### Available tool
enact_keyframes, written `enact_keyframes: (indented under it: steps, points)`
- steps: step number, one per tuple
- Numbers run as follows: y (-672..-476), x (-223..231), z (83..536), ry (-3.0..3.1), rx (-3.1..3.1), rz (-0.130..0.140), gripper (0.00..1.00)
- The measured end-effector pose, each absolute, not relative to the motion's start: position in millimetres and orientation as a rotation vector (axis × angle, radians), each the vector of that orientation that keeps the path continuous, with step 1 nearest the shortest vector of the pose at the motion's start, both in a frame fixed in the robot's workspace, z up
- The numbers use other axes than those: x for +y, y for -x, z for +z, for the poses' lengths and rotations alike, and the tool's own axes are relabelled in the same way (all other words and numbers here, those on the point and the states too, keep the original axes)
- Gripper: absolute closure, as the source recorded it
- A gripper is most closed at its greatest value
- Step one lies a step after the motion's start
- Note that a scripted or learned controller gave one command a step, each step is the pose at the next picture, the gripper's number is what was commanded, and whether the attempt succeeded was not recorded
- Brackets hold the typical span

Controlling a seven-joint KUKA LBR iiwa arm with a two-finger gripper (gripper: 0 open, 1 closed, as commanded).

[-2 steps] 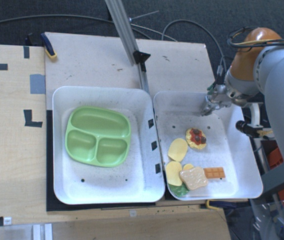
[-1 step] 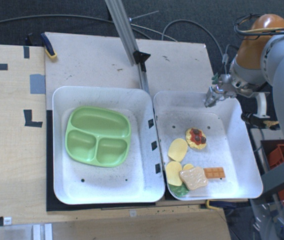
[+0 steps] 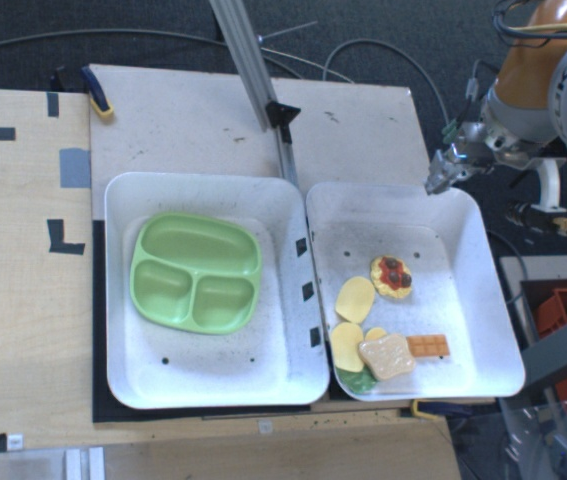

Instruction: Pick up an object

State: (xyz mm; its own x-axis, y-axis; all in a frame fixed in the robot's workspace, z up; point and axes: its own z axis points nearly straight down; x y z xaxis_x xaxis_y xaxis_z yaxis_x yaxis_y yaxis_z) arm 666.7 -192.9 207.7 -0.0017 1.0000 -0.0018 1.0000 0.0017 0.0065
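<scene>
green tray (image 3: 196,272) | white bins (image 3: 203,190) | yellow slices (image 3: 355,299) | orange wafer (image 3: 427,347) | tan toast (image 3: 387,355)

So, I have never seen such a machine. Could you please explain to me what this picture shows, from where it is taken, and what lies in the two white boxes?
One camera, fixed above a bench, looks down at a slant. The grey and orange thing at the upper right is a robot arm. Its gripper, a two-finger claw, hangs at the far corner of the right bin. I see nothing held in it.

The left bin holds a green tray with three compartments. The right bin holds small toy foods: a pizza piece, two yellow slices, toast, something green under it, and an orange bar.

The arm's job is to pick up one object.
</scene>
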Motion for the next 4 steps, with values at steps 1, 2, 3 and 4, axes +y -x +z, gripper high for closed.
enact_keyframes:
  steps: [1, 2, 3, 4]
  points:
    - [-667.4, -192.3, 222.8, -2.219, 2.223, 0.002, 1.0]
    - [-649.0, -131.6, 221.9, -2.216, 2.23, 0.0, 1.0]
    - [-628.3, -74.7, 214.4, -2.217, 2.231, -0.002, 1.0]
    - [-610.8, -18.0, 210.1, -2.216, 2.231, -0.002, 1.0]
